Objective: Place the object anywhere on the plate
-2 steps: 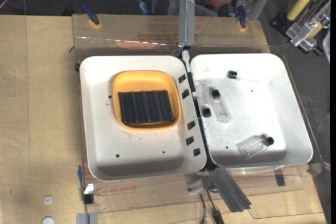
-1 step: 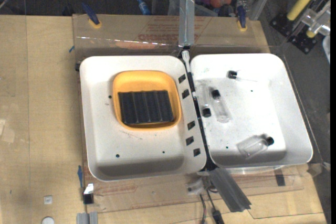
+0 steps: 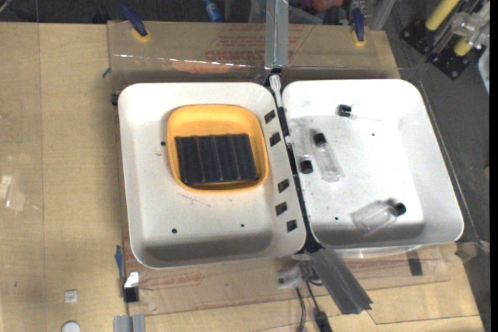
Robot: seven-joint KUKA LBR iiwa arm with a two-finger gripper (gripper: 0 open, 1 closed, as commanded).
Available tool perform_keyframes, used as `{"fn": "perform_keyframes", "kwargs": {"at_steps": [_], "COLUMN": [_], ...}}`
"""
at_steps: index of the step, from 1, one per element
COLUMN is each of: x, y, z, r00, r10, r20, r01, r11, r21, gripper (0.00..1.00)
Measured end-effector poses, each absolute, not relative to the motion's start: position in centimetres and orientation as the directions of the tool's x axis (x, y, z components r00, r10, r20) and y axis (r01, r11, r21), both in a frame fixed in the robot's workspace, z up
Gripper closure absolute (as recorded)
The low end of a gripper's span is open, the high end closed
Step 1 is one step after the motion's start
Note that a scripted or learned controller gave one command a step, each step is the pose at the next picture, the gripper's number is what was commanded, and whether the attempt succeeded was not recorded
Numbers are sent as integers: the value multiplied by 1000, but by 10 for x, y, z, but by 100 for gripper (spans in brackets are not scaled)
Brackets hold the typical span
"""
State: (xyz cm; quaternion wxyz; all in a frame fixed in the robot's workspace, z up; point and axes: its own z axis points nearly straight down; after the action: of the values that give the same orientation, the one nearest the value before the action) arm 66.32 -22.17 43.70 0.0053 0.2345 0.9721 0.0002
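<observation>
Dark ridged block (image 3: pixel 215 158) lying flat inside yellow plate (image 3: pixel 180 120), in left bin (image 3: pixel 148 229); placement looking done, raised rim likely keeping it from sliding. Clear vials (image 3: pixel 323 155) lying loose in right bin (image 3: pixel 436 167). Gripper state: cannot tell

The clear vials (image 3: pixel 327 155) in the right bin (image 3: pixel 436 167) are being blurred into its white floor, their outlines being lost.
</observation>
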Motion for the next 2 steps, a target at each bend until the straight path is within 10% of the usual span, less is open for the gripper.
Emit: {"fn": "perform_keyframes", "kwargs": {"at_steps": [2], "x": [655], "y": [-221], "z": [417], "r00": [-946], "r10": [325], "r20": [-4], "r01": [325], "r11": [946], "r21": [2], "gripper": [100]}}
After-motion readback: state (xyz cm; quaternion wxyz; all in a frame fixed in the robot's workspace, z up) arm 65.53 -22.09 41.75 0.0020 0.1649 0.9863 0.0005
